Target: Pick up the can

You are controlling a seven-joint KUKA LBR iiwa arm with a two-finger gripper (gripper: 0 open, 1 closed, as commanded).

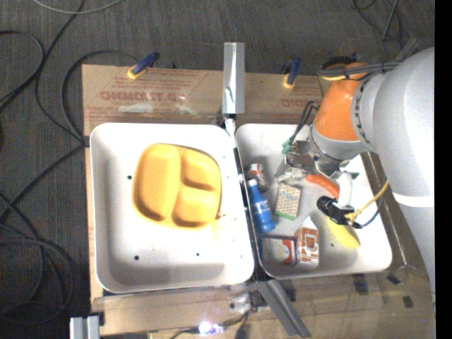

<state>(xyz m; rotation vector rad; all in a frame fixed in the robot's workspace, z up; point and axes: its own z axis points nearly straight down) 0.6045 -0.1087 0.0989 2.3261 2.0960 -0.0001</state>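
dark carpet with loose cables runs all round the tabletop [106, 104], which carries two white bins side by side. left bin [113, 260] holds a yellow divided tray [178, 185]. right bin [374, 260] is the crowded one: a blue bottle [260, 207], a pale checked packet [287, 200], a small red and white carton [308, 246], something yellow [346, 236] near the right wall, and the can [278, 249], lying on its side at the front of the bin, just beside the carton and just below the bottle's end.

from here the can looks stiff and light, with a smooth rounded wall that would likely slip or roll if pinched off centre. i'd take it across the middle of the barrel, fingers square to its long axis, coming straight down, since the carton and bottle crowd it closely.

the tool [300, 162] hangs at the back part of the right bin, under the orange band [337, 119], above the packet. the can sits apart from it, toward the front edge and a little left. whether the tool is released or clenched i cannot tell; the wrist hides that.
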